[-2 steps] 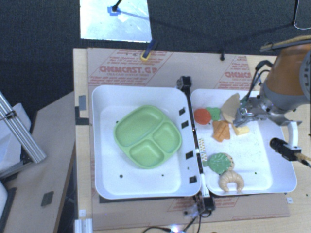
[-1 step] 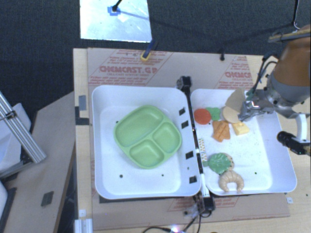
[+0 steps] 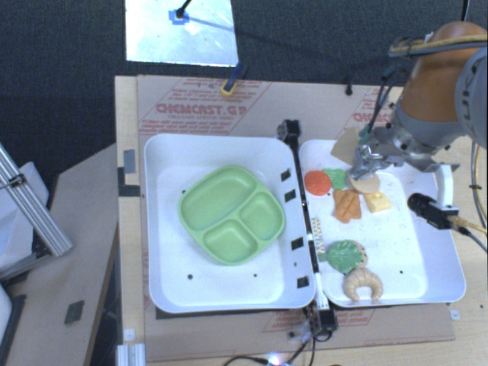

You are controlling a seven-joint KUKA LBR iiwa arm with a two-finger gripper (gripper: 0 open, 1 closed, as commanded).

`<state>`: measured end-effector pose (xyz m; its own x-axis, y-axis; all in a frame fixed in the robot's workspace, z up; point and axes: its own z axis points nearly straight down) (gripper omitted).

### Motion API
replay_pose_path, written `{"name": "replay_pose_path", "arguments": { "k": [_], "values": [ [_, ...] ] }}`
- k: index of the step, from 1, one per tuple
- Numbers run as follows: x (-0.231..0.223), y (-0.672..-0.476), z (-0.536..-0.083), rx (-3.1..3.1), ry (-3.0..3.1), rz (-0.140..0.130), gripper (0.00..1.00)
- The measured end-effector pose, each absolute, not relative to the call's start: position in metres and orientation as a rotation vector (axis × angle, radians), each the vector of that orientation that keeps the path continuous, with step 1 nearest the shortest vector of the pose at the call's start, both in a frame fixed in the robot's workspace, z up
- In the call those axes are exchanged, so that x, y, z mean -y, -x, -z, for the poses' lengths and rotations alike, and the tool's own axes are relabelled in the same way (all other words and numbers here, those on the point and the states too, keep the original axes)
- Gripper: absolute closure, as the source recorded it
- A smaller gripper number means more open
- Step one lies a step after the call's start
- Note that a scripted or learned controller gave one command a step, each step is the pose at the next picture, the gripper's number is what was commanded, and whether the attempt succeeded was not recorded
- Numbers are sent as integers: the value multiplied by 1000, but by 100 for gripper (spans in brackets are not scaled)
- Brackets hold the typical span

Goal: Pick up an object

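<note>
step: reach, nothing lifted | gripper low in right bin, jaw state cannot tell | target: pale round piece just under it, at bin's 12 o'clock, tomato at its 9 | next: close, lift straight

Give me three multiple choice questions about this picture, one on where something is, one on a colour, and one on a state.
1. Where does the green plate lie?
A. left bin
B. right bin
C. on the cardboard

2. What colour is the round toy beside the bins' divider?
A. blue
B. red-orange
C. white

3. How does the plate stand?
A. flipped over
B. on edge
C. flat, hollows up

Answers: 1 A, it sits inside the left bin. 2 B, it looks red-orange against the right bin. 3 C, its three hollows face the camera.
</note>
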<state>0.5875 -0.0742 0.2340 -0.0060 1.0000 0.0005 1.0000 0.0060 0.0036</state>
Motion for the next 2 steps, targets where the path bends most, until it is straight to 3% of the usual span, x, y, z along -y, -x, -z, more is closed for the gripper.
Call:
{"name": "replay_pose_path", "arguments": {
  "k": [2],
  "values": [
    [-32, -605, -233, -2232, -2210, -6, 100]
  ]
}}
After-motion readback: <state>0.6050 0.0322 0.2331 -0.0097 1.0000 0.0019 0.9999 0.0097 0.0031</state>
